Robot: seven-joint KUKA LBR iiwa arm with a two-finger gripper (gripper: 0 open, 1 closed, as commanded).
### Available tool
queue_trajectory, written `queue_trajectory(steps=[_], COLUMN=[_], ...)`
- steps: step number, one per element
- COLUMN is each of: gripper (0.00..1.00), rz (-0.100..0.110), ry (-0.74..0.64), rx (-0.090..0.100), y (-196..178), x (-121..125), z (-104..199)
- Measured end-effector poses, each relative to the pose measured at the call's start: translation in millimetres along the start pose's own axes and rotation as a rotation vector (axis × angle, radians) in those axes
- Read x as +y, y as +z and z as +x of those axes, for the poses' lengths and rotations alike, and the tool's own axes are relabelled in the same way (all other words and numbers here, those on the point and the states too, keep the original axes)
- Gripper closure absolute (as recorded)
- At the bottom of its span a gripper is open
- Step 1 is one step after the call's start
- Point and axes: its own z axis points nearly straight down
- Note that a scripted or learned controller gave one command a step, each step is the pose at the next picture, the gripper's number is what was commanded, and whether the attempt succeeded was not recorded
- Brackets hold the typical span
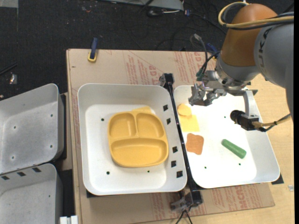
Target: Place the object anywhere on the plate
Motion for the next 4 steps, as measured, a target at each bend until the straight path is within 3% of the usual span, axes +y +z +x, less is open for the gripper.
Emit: queue_trajectory(steps=[2, 4], gripper=[1.00, 1.00], rz=[0.000, -0.003], ry=[-0.001, 0.000], rx=[0.000, 0.001], y=[8.7, -1.9], x=[4.2, 27.9], z=[96.7, 194.5])
